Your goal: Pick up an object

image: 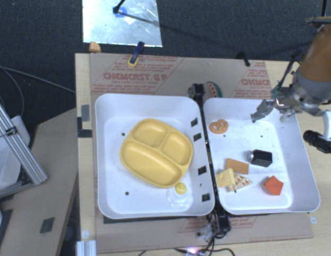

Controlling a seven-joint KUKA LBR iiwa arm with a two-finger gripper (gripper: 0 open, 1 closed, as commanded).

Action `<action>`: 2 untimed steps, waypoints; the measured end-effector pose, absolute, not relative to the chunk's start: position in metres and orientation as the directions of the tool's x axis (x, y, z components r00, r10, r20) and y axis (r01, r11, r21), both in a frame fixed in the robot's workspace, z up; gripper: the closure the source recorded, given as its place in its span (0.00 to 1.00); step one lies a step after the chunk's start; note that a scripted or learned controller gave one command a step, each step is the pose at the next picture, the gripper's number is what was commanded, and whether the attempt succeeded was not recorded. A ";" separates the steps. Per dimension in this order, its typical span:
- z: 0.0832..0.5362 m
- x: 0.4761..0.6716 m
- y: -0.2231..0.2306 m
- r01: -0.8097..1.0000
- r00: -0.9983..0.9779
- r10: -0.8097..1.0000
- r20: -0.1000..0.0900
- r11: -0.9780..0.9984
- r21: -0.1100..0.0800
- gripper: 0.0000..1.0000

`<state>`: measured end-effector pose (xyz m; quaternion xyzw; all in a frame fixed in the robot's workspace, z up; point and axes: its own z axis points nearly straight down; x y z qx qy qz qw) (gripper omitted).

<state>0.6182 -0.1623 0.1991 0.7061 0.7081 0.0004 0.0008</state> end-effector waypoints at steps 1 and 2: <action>0.081 0.541 -0.203 1.000 0.005 1.000 0.001 -0.005 -0.006 0.00; 0.095 0.546 -0.201 1.000 -0.002 1.000 -0.001 0.002 0.005 1.00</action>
